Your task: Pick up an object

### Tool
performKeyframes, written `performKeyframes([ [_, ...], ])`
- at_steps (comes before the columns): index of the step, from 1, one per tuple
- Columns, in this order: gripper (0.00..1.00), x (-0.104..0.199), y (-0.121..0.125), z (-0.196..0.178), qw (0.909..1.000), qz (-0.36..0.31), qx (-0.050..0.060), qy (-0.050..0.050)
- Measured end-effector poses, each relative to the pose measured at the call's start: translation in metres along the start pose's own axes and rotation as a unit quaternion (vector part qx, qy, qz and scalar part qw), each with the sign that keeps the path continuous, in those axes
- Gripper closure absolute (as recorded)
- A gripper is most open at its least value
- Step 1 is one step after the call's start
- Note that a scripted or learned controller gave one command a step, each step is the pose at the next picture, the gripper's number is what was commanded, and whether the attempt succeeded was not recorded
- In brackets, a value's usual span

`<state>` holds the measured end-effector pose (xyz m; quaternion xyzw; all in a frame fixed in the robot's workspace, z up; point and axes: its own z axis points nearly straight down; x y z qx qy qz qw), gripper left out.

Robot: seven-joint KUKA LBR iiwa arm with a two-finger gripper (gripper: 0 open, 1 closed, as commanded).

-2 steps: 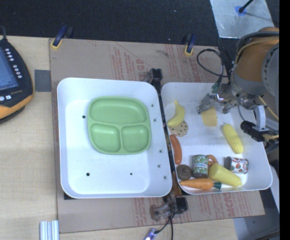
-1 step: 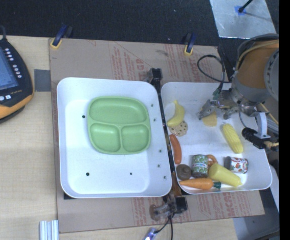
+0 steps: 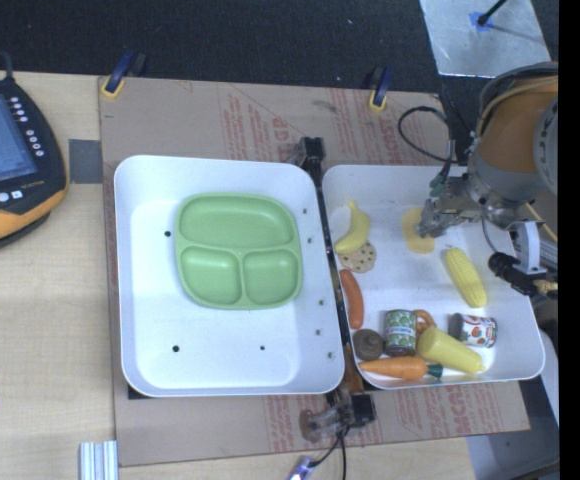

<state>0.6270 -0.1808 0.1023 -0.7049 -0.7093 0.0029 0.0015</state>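
So the claw (image 3: pixel 432 220) is down in the right bin (image 3: pixel 390 183), sitting right over a small yellow piece (image 3: pixel 417 230) near the bin's back half. From this angle I can't tell if it's open or closed, the arm's wrist covers most of it. The yellow piece pokes out on the left and lower side of the claw, touching or nearly so, but I can't see it clamped, so I wouldn't call it held.

My guess is that piece is toy food like the rest: light, hard plastic, a bit slick. It won't break, but it could squirt out sideways if pinched off-centre. I'd take it across the narrow middle.

Other options nearby: the corn (image 3: pixel 465 276) lies just below and right of the claw, long and ridged, so probably the easiest grip across its width. The banana (image 3: pixel 353 230) is off to the left by the bin wall, curved, so it may roll. The can (image 3: pixel 401 332) and carrot (image 3: pixel 400 369) are at the front edge, well apart from the claw.

The left bin (image 3: pixel 145 353) has a green tray (image 3: pixel 238 250).
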Motion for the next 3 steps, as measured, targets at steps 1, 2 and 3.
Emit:
performKeyframes([
  [1, 1.00, -0.028, -0.054, -0.108, 1.0000, 0.002, -0.002, 0.001],
  [2, 0.00, -0.027, -0.054, -0.108, 1.0000, 0.002, -0.002, 0.001],
  [3, 0.00, -0.005, 0.011, -0.080, 1.0000, 0.001, -0.001, 0.001],
])
